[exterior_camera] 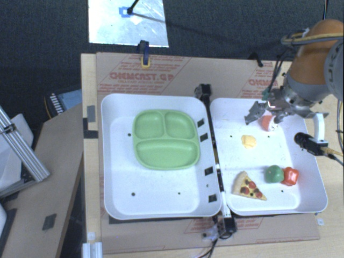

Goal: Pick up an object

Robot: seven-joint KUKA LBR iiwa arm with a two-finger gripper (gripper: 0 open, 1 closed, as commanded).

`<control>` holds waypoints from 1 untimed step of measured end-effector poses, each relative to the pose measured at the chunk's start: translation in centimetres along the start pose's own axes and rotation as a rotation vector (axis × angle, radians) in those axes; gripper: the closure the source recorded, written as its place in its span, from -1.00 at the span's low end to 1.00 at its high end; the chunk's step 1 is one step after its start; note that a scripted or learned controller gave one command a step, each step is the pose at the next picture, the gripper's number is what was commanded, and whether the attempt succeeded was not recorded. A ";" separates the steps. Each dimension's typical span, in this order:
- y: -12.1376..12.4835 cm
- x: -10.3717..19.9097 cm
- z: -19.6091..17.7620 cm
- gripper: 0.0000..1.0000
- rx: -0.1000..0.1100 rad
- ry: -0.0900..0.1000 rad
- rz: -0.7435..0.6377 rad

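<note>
My gripper (265, 115) is over the back of the right bin (314, 196), reaching in from the right. Its fingers are spread open, the left fingertip (251, 117) and the right one on either side of a small red-orange toy (266, 124) that lies on the bin floor. The toy sits low between the fingers, and neither finger visibly touches it. A small yellow piece (248, 141) lies just in front of it. Nearer the front of the bin are a pizza slice (248, 186), a green pepper (273, 173) and a red pepper (290, 176).
The left bin (115, 198) bears a green divided plate (165, 139). A black divider with clips (210, 144) runs between the bins. A black fitting (307, 142) sticks out by the right bin's right wall.
</note>
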State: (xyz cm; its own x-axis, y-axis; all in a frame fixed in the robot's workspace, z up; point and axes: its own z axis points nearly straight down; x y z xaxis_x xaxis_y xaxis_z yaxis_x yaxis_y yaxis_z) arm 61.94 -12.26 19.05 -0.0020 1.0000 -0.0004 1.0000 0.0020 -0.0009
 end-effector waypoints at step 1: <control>0.3 -0.4 6.1 -1.00 0.002 0.000 0.001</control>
State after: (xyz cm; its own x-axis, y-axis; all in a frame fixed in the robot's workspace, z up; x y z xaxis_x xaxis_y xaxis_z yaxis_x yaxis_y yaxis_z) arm 62.19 -12.65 12.91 -0.0013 1.0000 0.0000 1.0000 0.0013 -0.0033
